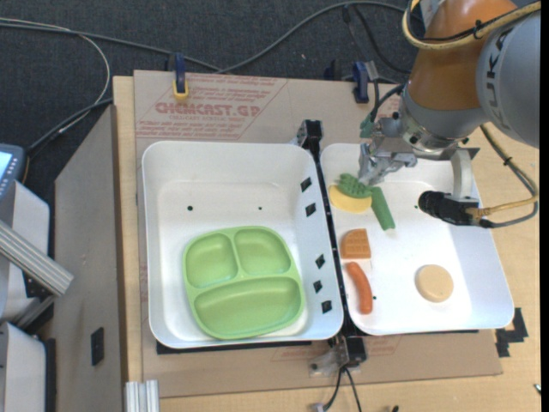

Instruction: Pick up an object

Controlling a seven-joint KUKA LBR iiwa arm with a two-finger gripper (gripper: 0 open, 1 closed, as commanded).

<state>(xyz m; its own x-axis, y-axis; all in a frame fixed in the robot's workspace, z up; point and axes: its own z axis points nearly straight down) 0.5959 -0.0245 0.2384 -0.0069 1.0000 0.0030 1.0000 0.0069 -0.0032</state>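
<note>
So your arm (467, 54) is coming in from the right and sitting over the back of the right bin (480, 273), while the left bin (171, 196) just has the green divided plate (244, 280) in it. Looks to me like you're in the reach-down step, nothing is lifted yet.

The gripper (371, 172) is parked right above the green toy (371, 197), which lies partly on the yellow piece (348, 201) near the divider between the bins. Honestly can't tell if the tips are spread or pinched from this angle, and I don't see anything between them.

Other candidates in the same bin: the orange block (356, 244), the red sausage-shaped thing (361, 287) toward the front, and the tan round piece (435, 282) sitting well apart from the rest.

For the next move you'd want it straddling the green toy's narrow side, since the yellow piece is touching it and could get dragged along.
</note>
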